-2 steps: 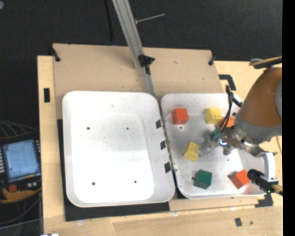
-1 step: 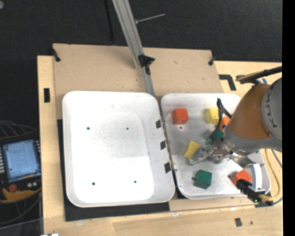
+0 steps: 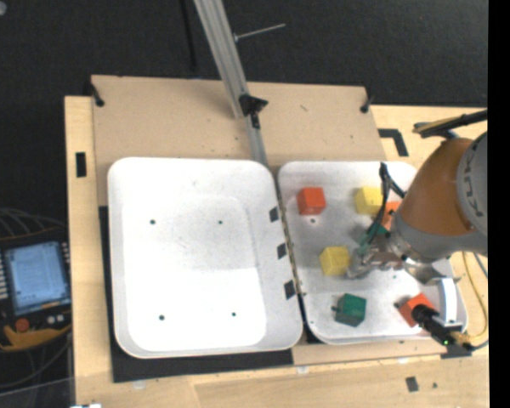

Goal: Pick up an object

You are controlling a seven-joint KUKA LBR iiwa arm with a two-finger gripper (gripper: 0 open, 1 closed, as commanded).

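Two white bins sit side by side on the bench (image 3: 195, 126), which is tan board with a darker brown sheet under the bins. Biggest thing after that is the left bin (image 3: 136, 228), just bare white floor with a few dark dots. The right bin (image 3: 323, 181) is where all the stuff is.

Arm (image 3: 442, 202) comes in over the right bin's right edge, grey with the orange band showing big and round near the bench's right edge. It covers a good chunk of that bin's right side. A metal pole (image 3: 225, 49) slants from the bench's far edge out past the top, landing near the gap between the bins.

The hand (image 3: 363, 260) is down around the middle of the right bin, just beside the nearer yellow block (image 3: 334, 261), maybe touching its right side, can't quite tell. Also can't tell if it's spread or closed, it's a blurry dark clump from here. Nothing visibly clamped in it.

Blocks, all in the right bin: orange block (image 3: 311, 201) toward the far-left corner, second yellow block (image 3: 367, 199) near the far edge right by the arm, green block (image 3: 351, 309) near the front edge, and a red block (image 3: 414, 307) toward the front-right corner, partly under some black gear.

Off the bench's left edge there's a tablet (image 3: 30, 279) with a lit screen.
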